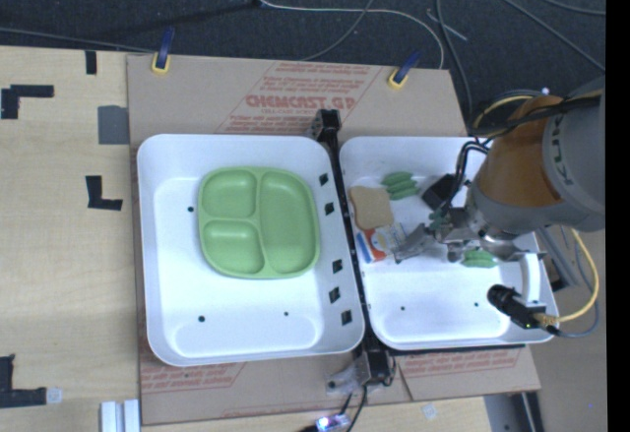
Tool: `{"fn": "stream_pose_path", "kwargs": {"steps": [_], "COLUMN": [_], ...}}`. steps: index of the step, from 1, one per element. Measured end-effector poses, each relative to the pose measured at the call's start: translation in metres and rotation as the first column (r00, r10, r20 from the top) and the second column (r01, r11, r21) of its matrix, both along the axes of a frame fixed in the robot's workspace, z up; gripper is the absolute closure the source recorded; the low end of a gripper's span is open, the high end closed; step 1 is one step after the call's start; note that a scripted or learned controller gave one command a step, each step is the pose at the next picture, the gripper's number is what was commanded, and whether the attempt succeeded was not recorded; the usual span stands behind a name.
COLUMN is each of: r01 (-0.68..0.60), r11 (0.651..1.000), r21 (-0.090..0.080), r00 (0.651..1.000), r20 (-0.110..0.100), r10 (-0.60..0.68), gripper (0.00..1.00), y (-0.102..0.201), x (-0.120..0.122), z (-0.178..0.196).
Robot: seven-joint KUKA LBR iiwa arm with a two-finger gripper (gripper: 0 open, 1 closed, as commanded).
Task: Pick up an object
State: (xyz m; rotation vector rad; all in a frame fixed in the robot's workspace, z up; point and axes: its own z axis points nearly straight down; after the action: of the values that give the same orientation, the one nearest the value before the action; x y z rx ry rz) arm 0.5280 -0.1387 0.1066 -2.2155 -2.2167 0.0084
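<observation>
Cardboard sheet over a wooden bench, dark carpet w/ loose cables behind, and two white bins side by side on top. Left bin (157, 253) has a green divided plate (260, 221) sitting flat in the middle, nothing else worth mentioning. Right bin (443, 322) is where the action is: a tan flat piece (371, 207) near the divider, a green object (400, 185) just behind it, something small w/ red and blue (371, 247) just in front of the tan one, and another green bit (479, 260) half tucked under the arm's wrist.

Gripper (409, 245) is low over the right bin, pointing toward the divider, tips near the red/blue thing and the tan piece. Tbh can't tell how wide the claw is, the metal blurs together at this angle, and I can't see anything held in it.

How I'd do this step: pick ONE target, prob the tan piece or the red/blue thing since they're closest. They sit almost touching, so center on one or you'll just shove both into the bin wall. Come down straight, not at a slant, and close only once the tips straddle it. Flat stuff on a slick bin floor slides easily imo, so go slow on the close and lift vertically before swinging away.
</observation>
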Motion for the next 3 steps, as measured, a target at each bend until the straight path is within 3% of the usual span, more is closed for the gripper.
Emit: {"fn": "stream_pose_path", "kwargs": {"steps": [1, 3], "r01": [-0.002, -0.001], "r11": [1.0, 1.0], "r21": [-0.001, -0.003], "r00": [1.0, 1.0], "r20": [0.005, 0.013], "r10": [0.002, 0.001], "gripper": [1.0, 1.0], "y": [0.0, -0.007], "x": [0.002, 0.011], "z": [0.014, 0.121]}}
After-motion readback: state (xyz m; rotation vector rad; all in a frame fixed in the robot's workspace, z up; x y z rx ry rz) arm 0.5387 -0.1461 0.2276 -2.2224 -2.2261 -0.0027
